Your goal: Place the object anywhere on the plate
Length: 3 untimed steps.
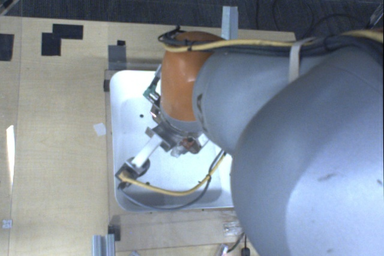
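**Arm is hanging over the left bin, hiding the object and plate**

The grey arm (300, 147) is reaching in from the right and covering the whole right half of the scene. Its orange band (180, 87) is sitting above the far right part of the white bin (129, 105). The gripper (180, 145) is pointing down into that bin, seen almost end-on under the wrist. How far open it is, and whether it is carrying anything, I cannot tell.

Where the object is lying cannot be told either. The left and near parts of the bin floor are lying bare and white, and the arm is blocking the rest, along with all the ground to the right where the plate may be standing.

With the object hidden, its handling is a guess. A thing meant for this small two-finger gripper is probably light and fairly small, so weight is likely mattering less than slip. Taking it across its narrowest part, close to its middle, seems the safest hold. A smooth or rounded thing would be asking for a lower, squarer grip.

Counting what is in sight:
- one arm with one gripper
- one white bin
- three black patches (60, 39) on the far left of the bench (54, 147)
- three metal posts (230, 21) around the bin: one far, one at its far left corner, one at the near left
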{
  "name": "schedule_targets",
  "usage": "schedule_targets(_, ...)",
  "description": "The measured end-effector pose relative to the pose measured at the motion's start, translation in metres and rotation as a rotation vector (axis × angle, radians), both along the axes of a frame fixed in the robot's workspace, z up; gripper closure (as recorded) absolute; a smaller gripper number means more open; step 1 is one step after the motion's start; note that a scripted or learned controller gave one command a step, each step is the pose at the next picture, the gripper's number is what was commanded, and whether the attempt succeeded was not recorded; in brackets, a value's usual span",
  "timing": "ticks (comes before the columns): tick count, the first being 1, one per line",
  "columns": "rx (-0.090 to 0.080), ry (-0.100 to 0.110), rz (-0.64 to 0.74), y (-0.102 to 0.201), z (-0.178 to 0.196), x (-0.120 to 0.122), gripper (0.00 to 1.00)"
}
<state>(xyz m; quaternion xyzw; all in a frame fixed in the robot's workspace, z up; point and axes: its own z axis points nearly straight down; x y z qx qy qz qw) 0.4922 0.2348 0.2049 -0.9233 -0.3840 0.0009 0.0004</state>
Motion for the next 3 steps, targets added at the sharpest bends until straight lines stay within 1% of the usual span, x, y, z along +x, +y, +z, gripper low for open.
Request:
schedule_targets(1, 0.000, 0.000, -0.001, 0.000, 0.000, 0.000, 0.00)
schedule_targets(2, 0.002, -0.004, 0.162, 0.000, -0.011, 0.056, 0.00)
schedule_targets(3, 0.002, -0.004, 0.350, -0.008, -0.020, 0.077, 0.00)
